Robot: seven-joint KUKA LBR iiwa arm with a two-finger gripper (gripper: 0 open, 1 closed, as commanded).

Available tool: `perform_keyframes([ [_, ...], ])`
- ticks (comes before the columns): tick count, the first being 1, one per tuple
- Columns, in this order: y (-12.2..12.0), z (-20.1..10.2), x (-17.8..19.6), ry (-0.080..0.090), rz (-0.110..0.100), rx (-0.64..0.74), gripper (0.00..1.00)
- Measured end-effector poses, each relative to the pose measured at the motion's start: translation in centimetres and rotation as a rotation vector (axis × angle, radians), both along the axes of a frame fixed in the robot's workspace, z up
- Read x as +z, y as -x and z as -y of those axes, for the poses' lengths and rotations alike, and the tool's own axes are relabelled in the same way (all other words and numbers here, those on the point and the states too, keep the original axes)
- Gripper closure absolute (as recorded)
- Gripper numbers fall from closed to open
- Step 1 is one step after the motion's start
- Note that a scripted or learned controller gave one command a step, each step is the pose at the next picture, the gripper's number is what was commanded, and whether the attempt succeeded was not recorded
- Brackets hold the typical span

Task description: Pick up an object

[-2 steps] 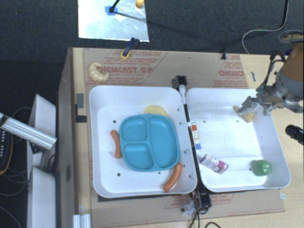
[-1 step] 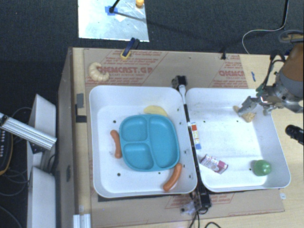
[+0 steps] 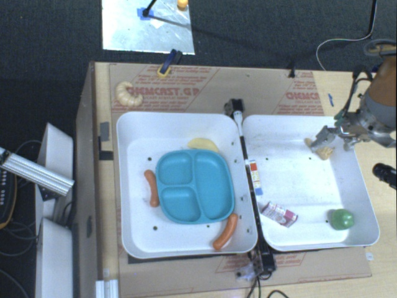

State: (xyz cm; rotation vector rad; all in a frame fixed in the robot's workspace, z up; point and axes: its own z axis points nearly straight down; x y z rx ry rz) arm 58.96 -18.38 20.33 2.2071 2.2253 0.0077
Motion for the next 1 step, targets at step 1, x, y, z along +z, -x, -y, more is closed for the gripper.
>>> perform_keyframes([
  [1,0.00,0.00,0.00,0.000,0.000,0.000,0.00],
])
